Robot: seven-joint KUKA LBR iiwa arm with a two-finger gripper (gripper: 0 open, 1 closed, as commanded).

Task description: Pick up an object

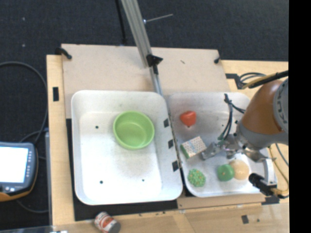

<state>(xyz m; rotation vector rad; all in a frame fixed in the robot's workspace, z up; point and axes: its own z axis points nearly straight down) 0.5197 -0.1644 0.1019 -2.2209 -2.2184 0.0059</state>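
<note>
The right bin holds a red object, a patterned block, a green speckled ball, a small green object and a pale yellow ball. My gripper reaches in from the right and hangs low in this bin, just right of the patterned block and above the small green object. The grey arm with its orange band covers the bin's right side. Nothing shows between the fingers.
A green bowl sits in the left bin. A metal pole slants up from between the bins. A red and white can lies on the bench below the left bin. A tablet lies at the far left.
</note>
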